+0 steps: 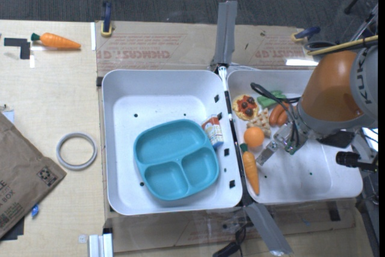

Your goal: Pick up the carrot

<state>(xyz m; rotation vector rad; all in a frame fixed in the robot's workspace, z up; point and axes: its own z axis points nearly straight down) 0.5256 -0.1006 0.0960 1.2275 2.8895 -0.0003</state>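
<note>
- Camera view, from above at a slant: the grey arm [340, 90] with its orange band reaches in from the right and hangs over the right bin [313, 180]
- The tool [272, 150] sits low in that bin, pointing down and to the left; whether it is open or closed I cannot tell, and nothing can be seen gripped in it
- The carrot [250, 171] lies in the right bin just to the left of and below the tool, close to it, along the bin's left wall, its green top toward the far side and its tip toward the near edge
- An orange ball-shaped fruit [254, 136] rests just to the left of and above the tool, touching or nearly touching the carrot's top
- Farther up from the tool lie a round toy pizza slice with red dots [246, 106], a reddish sausage-like piece [278, 115] and a green piece [274, 96]
- Left of the tool, across the divider, the left bin [120, 147] holds a blue three-part tray [174, 159] and a small bottle [213, 130] leaning by the bin's right wall
- Well away to the far left, on the worktop [48, 105], lie a second carrot [56, 41], a grey tape ring [76, 150] and a brown cardboard piece [21, 177]
</note>
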